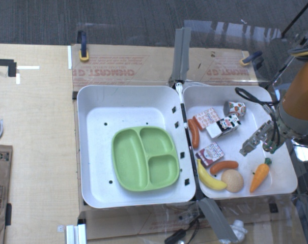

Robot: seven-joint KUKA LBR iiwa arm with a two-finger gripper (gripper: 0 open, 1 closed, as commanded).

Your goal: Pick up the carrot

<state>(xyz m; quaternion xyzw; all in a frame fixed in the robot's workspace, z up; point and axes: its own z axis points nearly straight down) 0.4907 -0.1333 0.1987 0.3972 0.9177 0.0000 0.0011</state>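
Observation:
The orange carrot (259, 177) with its green top lies at the front right of the right bin (245, 91), pointing toward the bin's front edge. My gripper (259, 145) hangs just above and behind the carrot's green end. It is open, with nothing between its fingers. The grey arm with its orange band comes in from the right edge.
To the carrot's left in the right bin are a tan round bun (233, 180), a banana (210, 178), two red sausages (224, 165), small cartons (224, 126) and a can (235, 108). The left bin (92, 136) holds a green divided plate (146, 158).

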